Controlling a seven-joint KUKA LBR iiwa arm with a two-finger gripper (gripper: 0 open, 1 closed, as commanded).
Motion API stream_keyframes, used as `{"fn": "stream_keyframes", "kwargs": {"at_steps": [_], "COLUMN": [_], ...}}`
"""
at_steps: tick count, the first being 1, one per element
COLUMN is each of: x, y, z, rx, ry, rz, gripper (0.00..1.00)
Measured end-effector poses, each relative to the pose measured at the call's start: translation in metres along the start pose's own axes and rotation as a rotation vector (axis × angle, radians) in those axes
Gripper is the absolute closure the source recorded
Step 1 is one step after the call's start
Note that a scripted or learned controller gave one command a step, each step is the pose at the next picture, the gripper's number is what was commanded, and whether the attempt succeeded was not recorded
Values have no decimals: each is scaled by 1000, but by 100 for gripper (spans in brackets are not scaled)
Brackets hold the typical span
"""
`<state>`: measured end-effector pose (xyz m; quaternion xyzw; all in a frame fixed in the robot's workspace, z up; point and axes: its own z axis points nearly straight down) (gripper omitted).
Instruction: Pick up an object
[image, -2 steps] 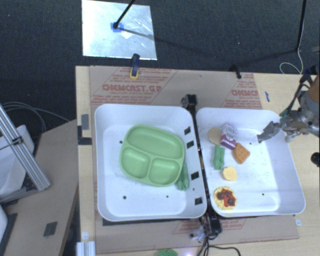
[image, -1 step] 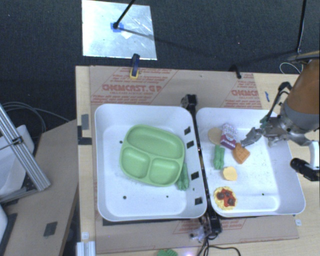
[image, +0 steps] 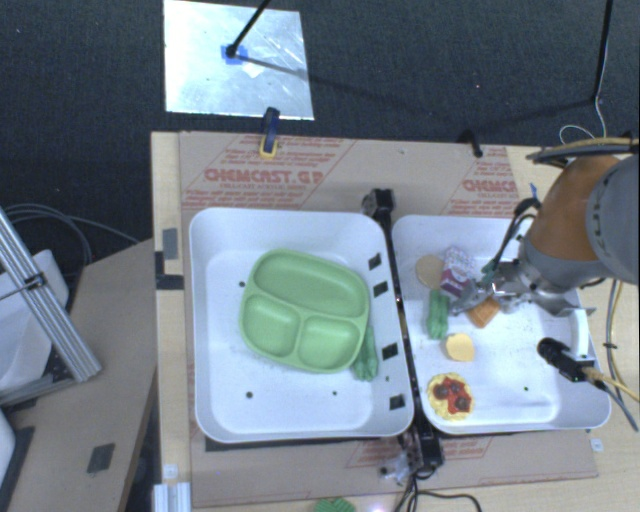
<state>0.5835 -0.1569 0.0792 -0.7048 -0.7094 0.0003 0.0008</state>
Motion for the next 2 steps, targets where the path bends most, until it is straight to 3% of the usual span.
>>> {"fn": "stream_keyframes", "kwargs": {"at_steps": [1,2], "x": [-1,51], "y": [2,-7], "z": [-16,-116], "rx": [-6,-6], "ry": [-2,0], "rz": [1,-1], "gripper": [100,100]}}
